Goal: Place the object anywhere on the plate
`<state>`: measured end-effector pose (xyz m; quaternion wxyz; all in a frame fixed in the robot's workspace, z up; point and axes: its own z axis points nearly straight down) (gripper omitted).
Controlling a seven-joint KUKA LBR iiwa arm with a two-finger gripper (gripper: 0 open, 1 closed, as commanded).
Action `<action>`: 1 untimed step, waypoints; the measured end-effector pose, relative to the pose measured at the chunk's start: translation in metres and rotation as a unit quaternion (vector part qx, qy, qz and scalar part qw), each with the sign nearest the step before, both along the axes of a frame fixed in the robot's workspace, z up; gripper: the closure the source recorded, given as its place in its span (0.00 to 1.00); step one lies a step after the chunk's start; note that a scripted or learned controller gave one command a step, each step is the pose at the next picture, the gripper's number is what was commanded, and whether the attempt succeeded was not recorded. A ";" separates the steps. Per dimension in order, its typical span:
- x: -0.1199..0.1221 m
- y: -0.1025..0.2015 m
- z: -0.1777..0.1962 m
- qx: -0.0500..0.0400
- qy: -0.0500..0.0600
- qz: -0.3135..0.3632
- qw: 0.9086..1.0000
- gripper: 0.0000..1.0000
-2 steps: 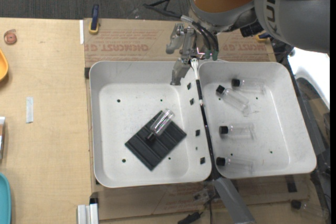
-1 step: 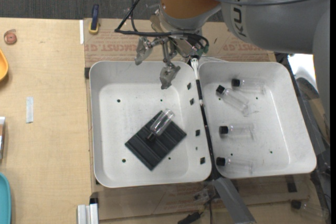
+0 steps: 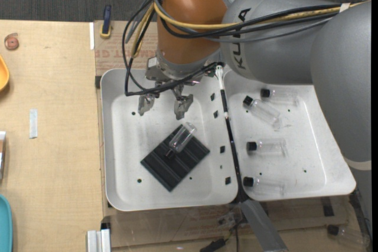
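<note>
The little clear tube (image 3: 181, 138) lies on the black plate (image 3: 175, 161) in the left bin (image 3: 118, 144). It looks light, hard and slippery; grab its middle. The claw (image 3: 164, 104) hangs open above, holding nothing.

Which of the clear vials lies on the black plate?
The clear vial in the left bin, below the gripper. The three others lie on the right bin's floor.

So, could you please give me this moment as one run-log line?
gripper: open, nothing held, above left bin | clear vial: lying on black plate | right bin: three vials
</note>
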<state>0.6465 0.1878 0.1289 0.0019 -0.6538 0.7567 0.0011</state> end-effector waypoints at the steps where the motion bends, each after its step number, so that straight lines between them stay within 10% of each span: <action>1: 0.013 0.023 -0.036 0.000 -0.001 0.290 0.957 0.00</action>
